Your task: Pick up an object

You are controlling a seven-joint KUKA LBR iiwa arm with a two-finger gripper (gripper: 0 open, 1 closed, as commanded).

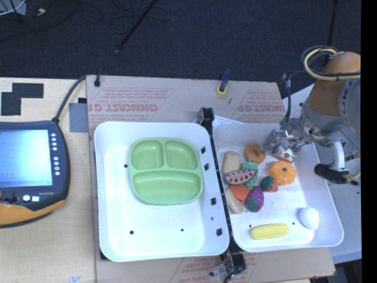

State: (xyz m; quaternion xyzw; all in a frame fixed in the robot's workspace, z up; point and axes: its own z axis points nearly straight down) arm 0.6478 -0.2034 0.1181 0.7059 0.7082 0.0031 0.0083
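Gripper (284,141) sits over the upper right part of the right bin (330,229), reaching in from the right below the orange band of the arm (333,84). The metal fingers show as a tangle of grey parts; I cannot tell how far they stand apart. A small white-and-red object (286,153) lies right at the fingertips, touching or just under them; whether it is pinched between them is not readable from this view.

Right bin contents: doughnut-like ring (254,152) just left of the gripper; orange pumpkin (283,173) just below it; watermelon slice (240,176) near the bin's left wall, with a pale bread-like piece (231,161) above it; purple fruit (255,199) and a small strawberry-like piece (268,183) clustered between slice and pumpkin. Yellow corn cob (270,231) lies near the front wall, white egg (308,217) just right of and above it.

Left bin (112,229) holds a green divided plate (166,171), lying flat, well apart from the gripper.
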